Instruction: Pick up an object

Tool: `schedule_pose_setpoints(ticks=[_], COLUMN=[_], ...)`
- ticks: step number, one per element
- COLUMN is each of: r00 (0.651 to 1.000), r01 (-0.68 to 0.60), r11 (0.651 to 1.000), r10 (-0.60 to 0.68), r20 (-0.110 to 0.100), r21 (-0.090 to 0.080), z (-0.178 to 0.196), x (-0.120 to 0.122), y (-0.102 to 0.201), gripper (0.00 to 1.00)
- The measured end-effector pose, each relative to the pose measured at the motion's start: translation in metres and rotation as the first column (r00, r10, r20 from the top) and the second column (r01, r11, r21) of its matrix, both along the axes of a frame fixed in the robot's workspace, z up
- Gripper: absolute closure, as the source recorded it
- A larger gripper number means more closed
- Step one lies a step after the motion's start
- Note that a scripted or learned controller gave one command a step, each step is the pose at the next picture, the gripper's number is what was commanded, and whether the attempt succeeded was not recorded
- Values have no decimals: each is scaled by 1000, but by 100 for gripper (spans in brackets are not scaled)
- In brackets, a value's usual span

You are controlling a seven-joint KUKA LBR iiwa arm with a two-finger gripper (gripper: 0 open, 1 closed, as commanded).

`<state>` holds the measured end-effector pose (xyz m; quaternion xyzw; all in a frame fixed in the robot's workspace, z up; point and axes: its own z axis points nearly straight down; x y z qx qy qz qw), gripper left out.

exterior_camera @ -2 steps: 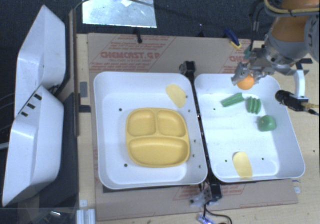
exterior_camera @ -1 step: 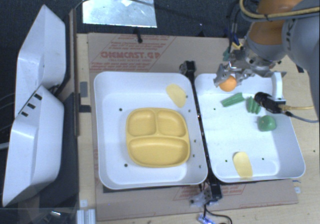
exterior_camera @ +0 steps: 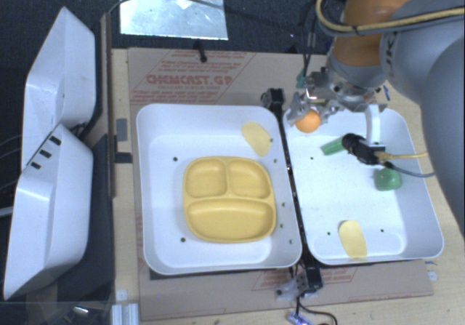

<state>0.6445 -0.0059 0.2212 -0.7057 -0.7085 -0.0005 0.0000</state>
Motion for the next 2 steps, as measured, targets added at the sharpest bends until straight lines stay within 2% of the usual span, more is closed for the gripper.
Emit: schedule_pose_setpoints(ticks=[1,2], r00=[1000,1000], r01=[-1,-1], r11=[1000,1000], r10=[1,1], r20=[0,0], r21=[1,1], z=[-4,6], x=[7,-7], y=[54,106], gripper=[100,100])
